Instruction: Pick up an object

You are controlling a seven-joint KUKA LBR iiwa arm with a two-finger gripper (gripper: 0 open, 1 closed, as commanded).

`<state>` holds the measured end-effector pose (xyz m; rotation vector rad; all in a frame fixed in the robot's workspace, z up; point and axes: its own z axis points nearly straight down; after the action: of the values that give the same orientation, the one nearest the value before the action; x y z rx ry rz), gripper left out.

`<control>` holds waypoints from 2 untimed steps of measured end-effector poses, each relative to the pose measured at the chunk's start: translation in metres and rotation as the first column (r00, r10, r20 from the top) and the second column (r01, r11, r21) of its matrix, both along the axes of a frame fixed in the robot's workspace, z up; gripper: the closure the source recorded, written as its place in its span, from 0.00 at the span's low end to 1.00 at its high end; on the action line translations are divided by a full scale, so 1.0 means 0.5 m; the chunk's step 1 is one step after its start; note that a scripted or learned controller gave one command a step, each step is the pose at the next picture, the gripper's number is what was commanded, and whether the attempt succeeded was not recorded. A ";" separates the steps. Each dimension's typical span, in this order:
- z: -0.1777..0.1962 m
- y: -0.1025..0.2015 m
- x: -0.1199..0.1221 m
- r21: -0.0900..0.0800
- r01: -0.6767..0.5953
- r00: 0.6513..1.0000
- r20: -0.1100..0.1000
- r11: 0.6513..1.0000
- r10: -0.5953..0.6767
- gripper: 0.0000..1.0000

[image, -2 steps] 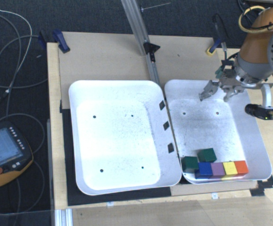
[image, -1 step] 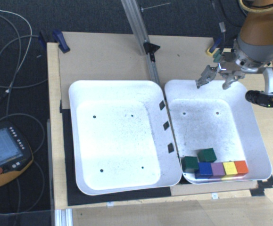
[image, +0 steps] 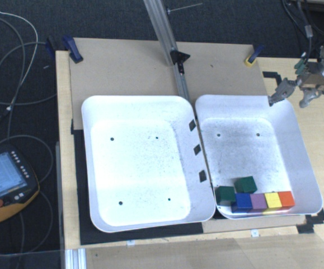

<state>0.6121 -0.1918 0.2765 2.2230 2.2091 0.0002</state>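
Bench (image: 150, 72): a tan board on a dark floor, carrying two shallow white bins side by side, with blue clamps at its far corners.
Left bin (image: 94, 116): white with dark speckles on its floor and a few small holes.
Right bin (image: 296, 128): touching the left bin along its inner edge; every block lies in its near corner.
Metal rail (image: 159, 21): a grey bar slanting down from the top edge to the seam between the bins.
Pendant (image: 5, 178): an orange and grey handheld screen on the floor left of the bench, with cables looping above it.
Claw (image: 294, 96): above the far right corner of the right bin, at its rim; two fingers spread apart with nothing between them, well away from the blocks.
Block row: blue block (image: 243, 201), purple block (image: 258, 201), yellow block (image: 272, 199) and orange block (image: 285, 198) touching in a line along the near wall.
Green blocks: one dark green block (image: 245, 184) just behind the row, a second green block (image: 225, 194) just left of the blue one.
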 end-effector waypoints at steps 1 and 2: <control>-0.299 0.076 -0.002 0.009 -0.008 1.000 -0.015 1.000 0.008 0.00; -0.288 0.073 0.002 0.006 -0.007 1.000 -0.006 1.000 0.007 0.00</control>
<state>0.6131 -0.1552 0.1323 2.2215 2.2227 0.0007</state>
